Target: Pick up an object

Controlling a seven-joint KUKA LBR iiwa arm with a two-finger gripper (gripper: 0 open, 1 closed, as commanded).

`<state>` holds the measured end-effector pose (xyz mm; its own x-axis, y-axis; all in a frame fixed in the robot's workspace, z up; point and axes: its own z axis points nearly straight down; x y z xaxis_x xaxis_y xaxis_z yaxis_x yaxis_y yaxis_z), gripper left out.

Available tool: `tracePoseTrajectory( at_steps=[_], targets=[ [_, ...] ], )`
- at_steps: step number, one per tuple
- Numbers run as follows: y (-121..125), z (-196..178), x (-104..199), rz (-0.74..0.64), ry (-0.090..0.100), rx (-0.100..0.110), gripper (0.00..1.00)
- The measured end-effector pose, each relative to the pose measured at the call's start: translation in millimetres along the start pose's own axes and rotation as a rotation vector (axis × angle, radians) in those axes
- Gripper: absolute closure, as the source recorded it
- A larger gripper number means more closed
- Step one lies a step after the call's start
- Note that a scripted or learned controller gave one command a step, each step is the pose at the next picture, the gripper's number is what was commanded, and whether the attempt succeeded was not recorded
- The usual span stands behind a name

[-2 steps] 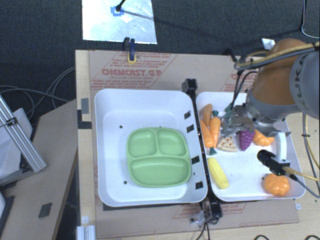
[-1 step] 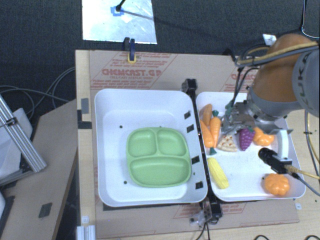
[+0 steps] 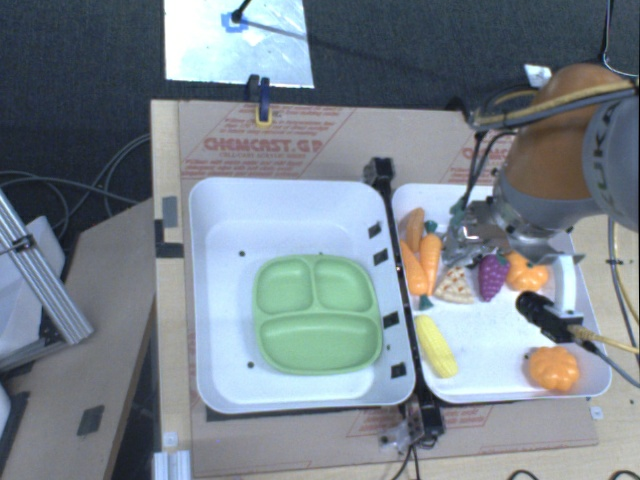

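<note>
Carrots, a waffle piece and grapes crowd the right bin's upper half; open floor lies between corn and orange pepper

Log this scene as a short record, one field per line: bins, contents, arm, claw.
left bin: holds a green divided plate
right bin: toy food: carrots, purple grapes, waffle-like wedge, corn cob, orange pumpkin-like piece
arm: reaches in over the right bin
claw: low over the carrots and grapes; grip state unreadable
</note>
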<state>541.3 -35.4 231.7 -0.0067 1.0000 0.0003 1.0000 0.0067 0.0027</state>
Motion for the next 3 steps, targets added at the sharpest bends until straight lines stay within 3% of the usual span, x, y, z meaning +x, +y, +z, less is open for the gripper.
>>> tracePoseTrajectory(
  at_steps=[1, 2, 3],
  targets=[
    [-7, 7, -17, 0.007, -0.001, 0.002, 1.0],
    [-3, 10, 4, 0.001, 0.0, 0.001, 1.0],
    [-6, -2, -3, 0.005, -0.001, -0.001, 1.0]
  ],
)
